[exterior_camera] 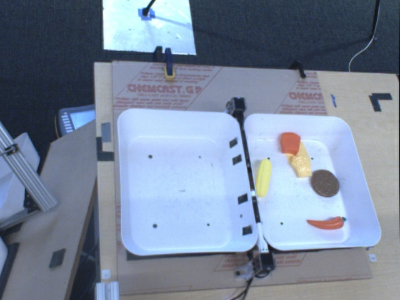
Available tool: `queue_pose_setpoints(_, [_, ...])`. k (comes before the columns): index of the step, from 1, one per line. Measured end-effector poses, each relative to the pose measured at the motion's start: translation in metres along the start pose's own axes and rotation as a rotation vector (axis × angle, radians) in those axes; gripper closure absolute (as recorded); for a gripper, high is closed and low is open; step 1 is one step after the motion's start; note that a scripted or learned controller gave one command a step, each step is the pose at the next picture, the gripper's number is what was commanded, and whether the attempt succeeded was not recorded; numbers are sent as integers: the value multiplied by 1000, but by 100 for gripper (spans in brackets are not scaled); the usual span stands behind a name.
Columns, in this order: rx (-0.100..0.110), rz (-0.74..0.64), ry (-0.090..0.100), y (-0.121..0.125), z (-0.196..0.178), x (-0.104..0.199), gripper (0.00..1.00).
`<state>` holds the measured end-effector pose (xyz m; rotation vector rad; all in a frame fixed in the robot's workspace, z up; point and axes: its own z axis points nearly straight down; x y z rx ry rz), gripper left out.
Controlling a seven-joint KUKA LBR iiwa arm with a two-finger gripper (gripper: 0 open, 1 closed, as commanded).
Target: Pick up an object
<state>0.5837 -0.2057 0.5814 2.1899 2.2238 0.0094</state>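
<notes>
Nearest the camera, at the front edge of the bench (75, 167), the two white bins are seen side by side, joined along a line of black clips. In the right bin (359, 161), a red chilli pepper (325, 223) is laid close to the front edge, pointing along it. Behind it, towards the right edge, a round brown disc (325, 183) is placed flat on the floor of the bin. Just beyond the disc, a pale yellow piece (301, 162) is found touching an orange block (289, 143), which sits nearest the far edge. A yellow corn cob (263, 177) is set lengthwise against the bin's left edge, well apart from the others. The left bin (181, 180) is shown with small dark holes in its floor. Farther off, a board printed with red lettering (165, 87) is held by a yellow clamp (169, 67) at the far edge. The state of the gripper cannot be told.
</notes>
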Motion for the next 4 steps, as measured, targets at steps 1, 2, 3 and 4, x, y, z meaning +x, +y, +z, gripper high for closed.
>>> queue_pose_setpoints(1, [-5,-3,-3,1,-12,0,100])
queue_pose_setpoints(2, [-4,-4,-2,1,-12,0,0])
queue_pose_setpoints(3, [-9,-7,-5,1,-24,0,100])
queue_pose_setpoints(4, [-8,-7,-5,1,-23,0,0])
